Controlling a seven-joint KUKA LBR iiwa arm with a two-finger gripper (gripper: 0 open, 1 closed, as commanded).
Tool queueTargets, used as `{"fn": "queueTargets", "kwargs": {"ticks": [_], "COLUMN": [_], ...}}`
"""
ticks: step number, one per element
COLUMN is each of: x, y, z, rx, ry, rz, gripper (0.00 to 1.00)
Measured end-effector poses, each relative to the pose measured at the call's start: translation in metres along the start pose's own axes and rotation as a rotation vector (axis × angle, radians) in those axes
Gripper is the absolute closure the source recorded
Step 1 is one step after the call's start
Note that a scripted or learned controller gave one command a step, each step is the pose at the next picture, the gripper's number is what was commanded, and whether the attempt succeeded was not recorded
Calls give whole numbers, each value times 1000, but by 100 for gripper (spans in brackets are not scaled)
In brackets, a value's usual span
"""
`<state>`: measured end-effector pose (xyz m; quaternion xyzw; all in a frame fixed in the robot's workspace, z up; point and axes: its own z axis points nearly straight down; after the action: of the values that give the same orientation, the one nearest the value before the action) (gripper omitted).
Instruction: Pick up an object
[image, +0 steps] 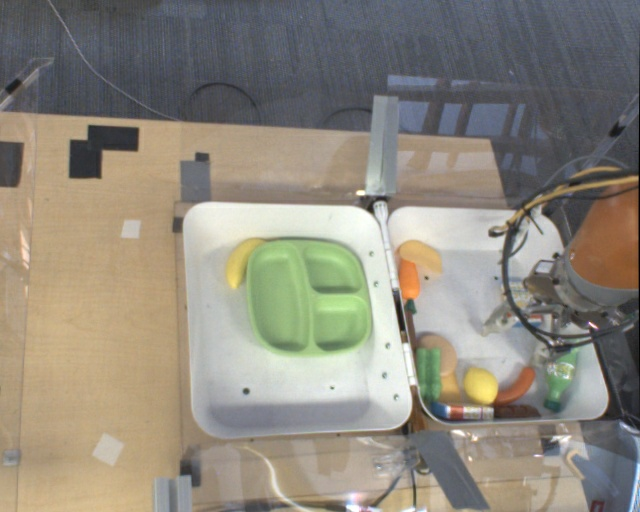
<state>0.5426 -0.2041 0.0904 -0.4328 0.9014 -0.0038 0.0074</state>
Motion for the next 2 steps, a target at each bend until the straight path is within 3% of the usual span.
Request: {"fn": "queueTargets", "kwargs": {"ticks": [1,2], "x": [-91,-25], "y": [6,-21], "z": [1,1], "rx": [-1,-1], "ry": [-3,3], "rz": [37,127], "gripper": [0,0]}}
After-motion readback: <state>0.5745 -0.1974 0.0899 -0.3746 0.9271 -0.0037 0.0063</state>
